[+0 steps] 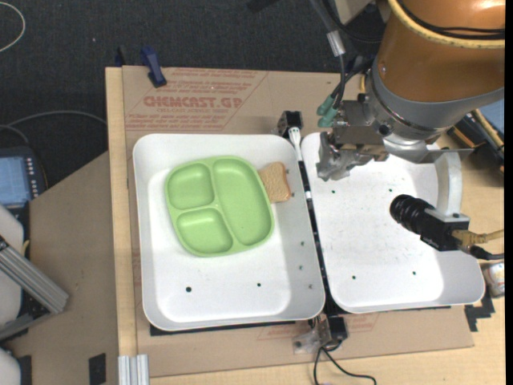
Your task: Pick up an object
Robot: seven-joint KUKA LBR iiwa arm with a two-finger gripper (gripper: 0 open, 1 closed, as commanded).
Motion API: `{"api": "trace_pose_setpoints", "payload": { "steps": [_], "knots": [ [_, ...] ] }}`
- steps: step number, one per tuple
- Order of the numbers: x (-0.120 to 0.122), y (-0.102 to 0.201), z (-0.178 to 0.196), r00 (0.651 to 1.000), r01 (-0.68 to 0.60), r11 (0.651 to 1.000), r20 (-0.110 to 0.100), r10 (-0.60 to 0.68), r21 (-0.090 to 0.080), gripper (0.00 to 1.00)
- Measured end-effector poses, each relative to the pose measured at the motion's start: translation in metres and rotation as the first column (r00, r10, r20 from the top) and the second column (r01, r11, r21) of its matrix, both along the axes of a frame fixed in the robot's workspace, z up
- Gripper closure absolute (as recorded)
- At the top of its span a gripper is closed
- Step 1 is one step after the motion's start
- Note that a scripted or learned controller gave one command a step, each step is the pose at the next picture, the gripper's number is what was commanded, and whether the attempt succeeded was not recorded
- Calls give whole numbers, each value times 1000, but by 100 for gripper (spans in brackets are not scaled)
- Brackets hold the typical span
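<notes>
My arm reaches in from the right with its grey wrist under the orange band pointed downward, and my gripper (333,165) hangs low at the near-left end of the wrist assembly, nothing visible between its tips, with cables trailing up behind the wrist.

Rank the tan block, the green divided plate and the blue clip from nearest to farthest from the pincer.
1. Tan block, in the left bin, just left of the pincer.
2. Green divided plate, in the left bin's middle.
3. Blue clip, at the board's far left corner.
</notes>
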State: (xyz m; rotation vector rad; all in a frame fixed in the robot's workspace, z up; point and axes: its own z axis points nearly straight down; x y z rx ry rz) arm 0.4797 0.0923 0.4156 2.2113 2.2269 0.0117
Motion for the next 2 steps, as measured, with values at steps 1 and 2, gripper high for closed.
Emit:
{"api": "trace_pose_setpoints", "payload": {
  "steps": [1,2],
  "knots": [
    [0,-46,-8,1000,12,1000,-9,-12,-4,100],
    [0,20,4,1000,0,1000,-4,0,-1,100]
  ]
}}
